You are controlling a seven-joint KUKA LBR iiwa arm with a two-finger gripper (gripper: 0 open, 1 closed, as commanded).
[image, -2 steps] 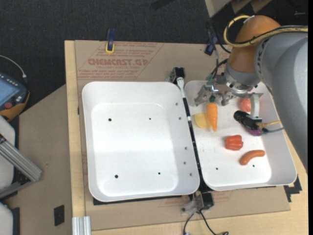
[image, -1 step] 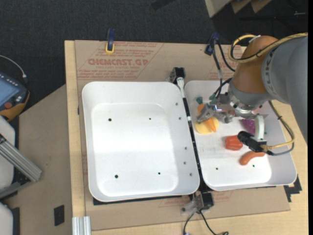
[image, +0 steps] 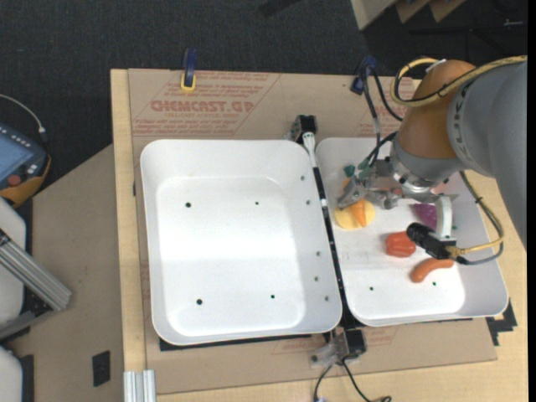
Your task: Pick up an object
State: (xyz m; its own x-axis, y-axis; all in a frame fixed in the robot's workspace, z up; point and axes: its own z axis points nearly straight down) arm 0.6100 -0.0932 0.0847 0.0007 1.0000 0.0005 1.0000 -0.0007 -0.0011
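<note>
The right bin [image: 402,304] holds a yellow-orange rounded object [image: 355,216], a red chunky object [image: 399,244], an orange sausage-shaped object [image: 430,268] and a purple object [image: 427,215] partly hidden by the arm. My gripper [image: 362,193] reaches down at the bin's upper left, just above the yellow-orange object and touching or nearly touching it. Nothing is visibly lifted. The grey arm with its orange band [image: 431,111] covers the bin's upper right.
The left bin [image: 167,174] lies beside the right one, with a black divider [image: 322,216] between them. Both rest on a cardboard sheet [image: 209,99] held by blue clamps [image: 189,69]. A black cable [image: 469,254] loops over the right bin's right side.
</note>
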